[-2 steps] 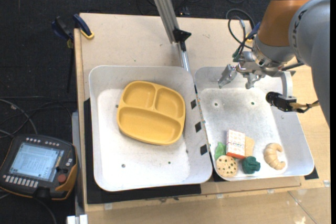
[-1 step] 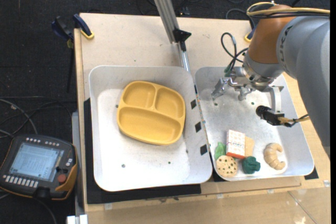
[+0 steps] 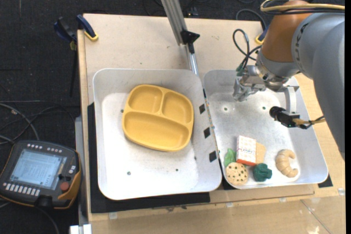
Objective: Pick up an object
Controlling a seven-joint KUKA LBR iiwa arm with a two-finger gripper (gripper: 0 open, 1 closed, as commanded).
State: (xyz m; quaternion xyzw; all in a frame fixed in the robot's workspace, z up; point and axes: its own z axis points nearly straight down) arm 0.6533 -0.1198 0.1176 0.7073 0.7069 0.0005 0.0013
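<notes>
Now, going from left to right. Far left, on the floor beside the bench: a control pendant (image 3: 34,172) with a lit screen, put aside, probably within reach of an operator. On the bench, two white bins side by side. Left bin (image 3: 109,172): holding a yellow plate (image 3: 159,117) with three compartments, lying flat and turned a little, nothing in it; perhaps meant as the place to receive things, judged only from its position. Between the bins, near the upper edge: a slanted metal pole (image 3: 170,0), reaching down to the rim.

Right bin (image 3: 258,118): all the small things gathered in the lower corner, close together, likely slid there along the sloping floor. Among them, left to right: a round cookie (image 3: 237,173) with dark chips, a white box with red marks (image 3: 246,150) leaning above it, a green lump (image 3: 262,172) just beside, and a pale croissant (image 3: 287,163) a little apart at the right. Any of these could be the object to pick up; croissant probably easiest, being apart from the others.

Upper part of the same bin: gripper (image 3: 241,93) hanging over bare floor, well apart from the heap, pointing down. Nothing visible between the fingers; open or closed impossible to tell at this angle. So, pick not yet begun, by judgement.
</notes>
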